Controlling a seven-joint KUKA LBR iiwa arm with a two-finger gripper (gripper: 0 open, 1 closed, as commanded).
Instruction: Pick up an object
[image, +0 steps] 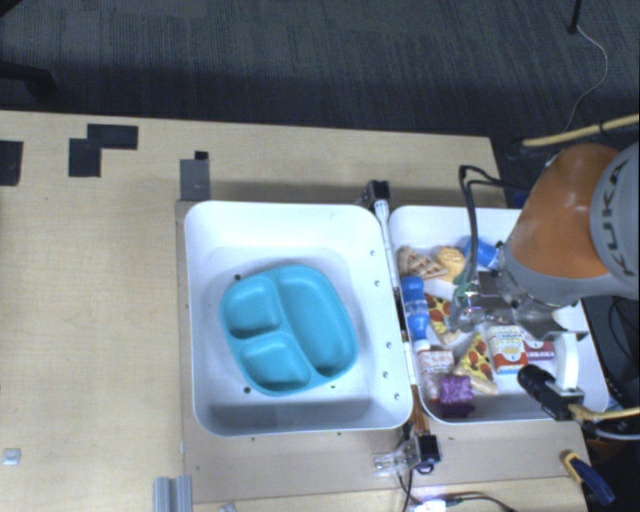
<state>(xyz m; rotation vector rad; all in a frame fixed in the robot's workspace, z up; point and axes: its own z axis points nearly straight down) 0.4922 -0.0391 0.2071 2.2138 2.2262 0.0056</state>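
On the left I see the pale wooden counter (90, 300), with a few black tape marks near its far edge; I think they are only markers for the setup. Next comes the left shallow white plastic bin (205, 330). In it lies a light blue plastic tray with three compartments (288, 327), a little turned against the bin walls. It lies flat and alone, so I judge it is there as a place to put things, not as the thing to pick.

Between the two bins runs a white rail with a black clip (377, 190) at its far end, which seems to hold the bins side by side.

The right shallow white plastic bin (590, 375) holds the pile I must choose from. Along its left wall stands a small white bottle with a blue label (416, 310). Beyond it, at the far side, is a brown bread-like toy food piece (437, 263). At the near side lie a purple bunch of toy grapes (456, 392), a yellow and red toy pizza slice (481, 362) and a small white carton with a red print (508, 350). They touch and overlap, so a clean grip will need care.

The grey metal gripper (478, 302) is low over the middle of this pile, under the orange band of the arm. I cannot tell how the jaws stand, and I see nothing between them. I judge the pick is not yet made.
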